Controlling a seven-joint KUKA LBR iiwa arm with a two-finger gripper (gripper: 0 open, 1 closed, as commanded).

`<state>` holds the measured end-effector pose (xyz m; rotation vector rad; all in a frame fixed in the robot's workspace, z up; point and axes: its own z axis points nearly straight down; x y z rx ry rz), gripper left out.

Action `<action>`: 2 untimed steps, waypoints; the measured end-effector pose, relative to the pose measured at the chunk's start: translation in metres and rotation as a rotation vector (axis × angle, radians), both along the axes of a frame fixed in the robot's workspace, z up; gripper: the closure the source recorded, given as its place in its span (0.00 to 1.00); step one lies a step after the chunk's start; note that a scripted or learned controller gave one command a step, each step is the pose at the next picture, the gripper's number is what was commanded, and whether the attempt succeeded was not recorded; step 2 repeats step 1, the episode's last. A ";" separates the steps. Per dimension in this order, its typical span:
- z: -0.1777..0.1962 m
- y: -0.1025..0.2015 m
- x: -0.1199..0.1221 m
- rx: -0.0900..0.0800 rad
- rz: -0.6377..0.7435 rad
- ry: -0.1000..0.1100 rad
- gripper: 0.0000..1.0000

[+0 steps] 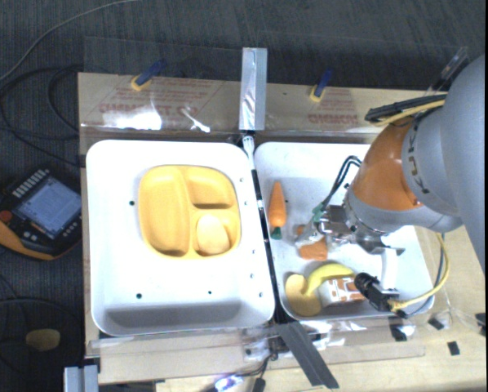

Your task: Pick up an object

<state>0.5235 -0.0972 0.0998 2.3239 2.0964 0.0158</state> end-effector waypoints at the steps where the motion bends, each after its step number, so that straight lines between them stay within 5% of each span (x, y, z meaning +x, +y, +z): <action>1: 0.121 0.024 -0.017 -0.001 -0.112 0.019 1.00; 2: 0.121 0.024 -0.017 -0.001 -0.112 0.019 1.00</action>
